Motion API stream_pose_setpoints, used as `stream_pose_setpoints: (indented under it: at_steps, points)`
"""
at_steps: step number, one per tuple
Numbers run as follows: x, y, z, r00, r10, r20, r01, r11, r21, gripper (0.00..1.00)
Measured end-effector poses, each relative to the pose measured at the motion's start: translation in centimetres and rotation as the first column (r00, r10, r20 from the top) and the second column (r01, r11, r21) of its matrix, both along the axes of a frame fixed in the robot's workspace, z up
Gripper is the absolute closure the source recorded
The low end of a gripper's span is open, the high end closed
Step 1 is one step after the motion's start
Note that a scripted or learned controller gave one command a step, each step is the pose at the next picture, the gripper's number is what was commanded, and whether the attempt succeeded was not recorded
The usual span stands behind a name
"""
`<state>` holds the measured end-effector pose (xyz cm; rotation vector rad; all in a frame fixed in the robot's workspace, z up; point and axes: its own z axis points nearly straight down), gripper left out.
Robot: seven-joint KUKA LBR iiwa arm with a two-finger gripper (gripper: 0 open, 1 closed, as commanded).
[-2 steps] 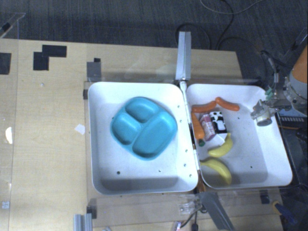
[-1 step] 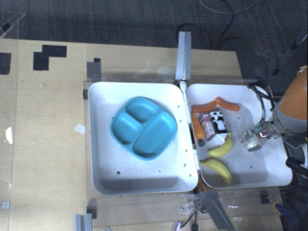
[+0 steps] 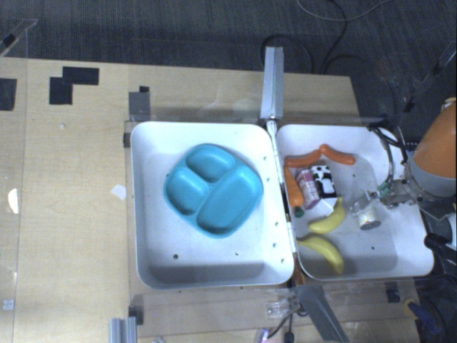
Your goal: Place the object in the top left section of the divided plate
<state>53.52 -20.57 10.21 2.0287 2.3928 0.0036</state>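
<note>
Camera view: gripper [image 3: 368, 213] low in right bin [image 3: 400, 259] beside bananas [image 3: 325, 238], small, blurred; finger state cannot tell; blue divided plate [image 3: 214, 189] in left bin [image 3: 153, 213]

The divided plate [image 3: 214, 189] looks like smooth blue plastic with a soft sheen on its raised ridges. Both bins, the left bin [image 3: 153, 256] and the right bin [image 3: 400, 252], are white plastic, fairly matt, dotted with small dark fasteners. The bench [image 3: 71, 213] has a pale wood-grain top, mostly dull, with glare at the far left. A brushed metal bar [image 3: 272, 84] stands at upper centre. The two bananas [image 3: 325, 238] look waxy and smooth; the sausage [image 3: 335, 154] is glossy orange. The small carton [image 3: 316, 183] seems printed card. The gripper [image 3: 368, 214] looks like bare shiny metal.
</note>
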Motion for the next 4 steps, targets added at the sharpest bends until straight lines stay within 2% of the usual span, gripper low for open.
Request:
stream_pose_setpoints:
  at_steps: [1,2,3,4]
  points:
    - [6.4,0.1,-1.4,1.0,0.001,0.007,-0.001,1.0,-0.002,0.0]
    - [4.9,0.5,4.5,0.991,0.132,0.003,-0.132,0.991,-0.002,0.0]
    - [-1.7,1.0,1.6,0.928,0.373,0.0,-0.373,0.928,-0.002,0.0]
    - [6.9,0.1,14.2,0.997,0.071,0.004,-0.071,0.997,-0.003,0.0]
